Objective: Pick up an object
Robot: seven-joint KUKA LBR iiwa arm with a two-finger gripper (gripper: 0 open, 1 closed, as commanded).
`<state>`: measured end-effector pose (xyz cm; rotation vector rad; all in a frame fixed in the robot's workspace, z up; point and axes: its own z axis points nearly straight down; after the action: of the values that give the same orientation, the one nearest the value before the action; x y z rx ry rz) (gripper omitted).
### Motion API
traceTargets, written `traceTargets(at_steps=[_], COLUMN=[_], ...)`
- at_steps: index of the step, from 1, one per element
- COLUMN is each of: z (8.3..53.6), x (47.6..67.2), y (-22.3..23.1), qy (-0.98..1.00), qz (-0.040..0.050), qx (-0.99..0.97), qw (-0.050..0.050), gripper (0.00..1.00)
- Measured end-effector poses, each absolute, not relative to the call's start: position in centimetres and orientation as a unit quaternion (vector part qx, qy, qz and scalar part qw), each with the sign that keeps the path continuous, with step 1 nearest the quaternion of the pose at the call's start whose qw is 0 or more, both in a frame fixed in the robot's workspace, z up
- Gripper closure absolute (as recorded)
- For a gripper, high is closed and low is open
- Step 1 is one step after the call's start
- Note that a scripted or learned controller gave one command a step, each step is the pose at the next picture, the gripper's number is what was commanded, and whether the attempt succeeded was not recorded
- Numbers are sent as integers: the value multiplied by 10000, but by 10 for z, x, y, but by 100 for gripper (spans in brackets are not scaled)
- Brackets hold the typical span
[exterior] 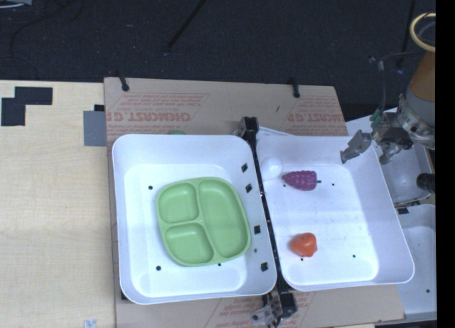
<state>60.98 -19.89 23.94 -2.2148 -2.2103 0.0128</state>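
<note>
The gripper (pixel 375 143), fingers spread and holding nothing at the right bin's (pixel 384 198) far right corner, should centre over the purple grape bunch (pixel 301 179) before descending.

floor: dark carpet (pixel 213 20) | bench: pale wood (pixel 50 198) | cardboard sheet (pixel 213 106)

Two shallow white plastic bins sit side by side on the desk (pixel 50 198). The left bin (pixel 135 277) holds a light green three-compartment plate (pixel 202 221). In the right bin (pixel 384 262), a purple grape-cluster toy (pixel 301 180) lies toward 11 o'clock and a small red-orange rounded toy (pixel 303 245) toward 7. The grey tool (pixel 370 145) hangs over that bin's 1 o'clock corner.
</note>
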Motion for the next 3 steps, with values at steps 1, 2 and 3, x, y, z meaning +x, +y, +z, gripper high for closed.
traceTargets(at_steps=[1, 2, 3], z=[248, 200, 138], x=[612, 608, 609], y=[-199, -206, -199], qy=[-7072, -7070, -7077], qz=[3, 19, 15], qx=[-7070, -7072, -7065], qw=[2, 26, 32], gripper=[0, 0, 0])
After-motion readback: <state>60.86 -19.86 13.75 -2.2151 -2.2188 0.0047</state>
